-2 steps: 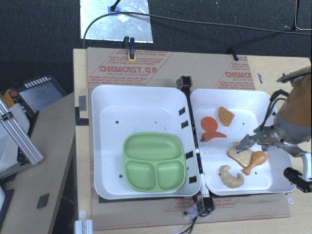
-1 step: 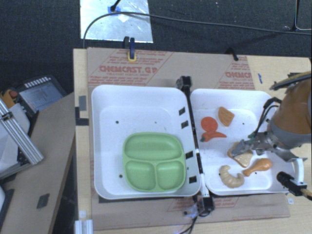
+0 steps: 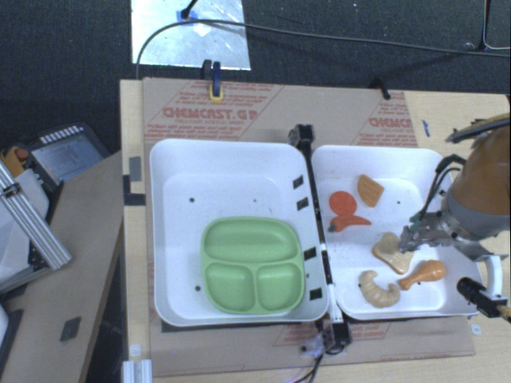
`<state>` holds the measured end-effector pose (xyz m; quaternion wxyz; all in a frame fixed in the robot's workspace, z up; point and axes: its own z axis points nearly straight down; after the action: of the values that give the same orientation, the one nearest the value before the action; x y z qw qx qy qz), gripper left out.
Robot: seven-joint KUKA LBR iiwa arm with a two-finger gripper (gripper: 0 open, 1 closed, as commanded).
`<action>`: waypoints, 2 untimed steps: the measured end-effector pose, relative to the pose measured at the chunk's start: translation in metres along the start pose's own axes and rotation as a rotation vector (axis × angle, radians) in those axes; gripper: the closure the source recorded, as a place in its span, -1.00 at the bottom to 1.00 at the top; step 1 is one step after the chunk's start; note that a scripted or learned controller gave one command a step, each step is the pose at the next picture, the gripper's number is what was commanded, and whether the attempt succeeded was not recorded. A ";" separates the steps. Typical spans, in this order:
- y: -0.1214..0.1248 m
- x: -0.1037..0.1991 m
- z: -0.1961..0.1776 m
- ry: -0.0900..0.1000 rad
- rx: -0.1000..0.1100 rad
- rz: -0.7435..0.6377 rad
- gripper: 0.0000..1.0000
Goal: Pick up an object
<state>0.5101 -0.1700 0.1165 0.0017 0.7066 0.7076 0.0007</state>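
You are watching the gripper (image 3: 411, 238), its grip state impossible to tell, hovering at the pale beige toast-shaped toy (image 3: 391, 253) near the right bin's (image 3: 375, 156) right edge, risking nudging it aside.

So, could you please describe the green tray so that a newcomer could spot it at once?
Start at the left bin of the two white ones. The green tray lies flat in its near half, beside the divider. It is the bin's one item, rounded, with three compartments, one long and two small, unlike the small food pieces in the right bin.
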 end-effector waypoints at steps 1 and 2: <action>0.005 0.009 -0.049 0.000 -0.002 -0.003 1.00; 0.007 0.013 -0.094 0.000 -0.003 -0.003 1.00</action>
<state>0.5166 -0.1569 0.2101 0.0028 0.7055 0.7087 0.0016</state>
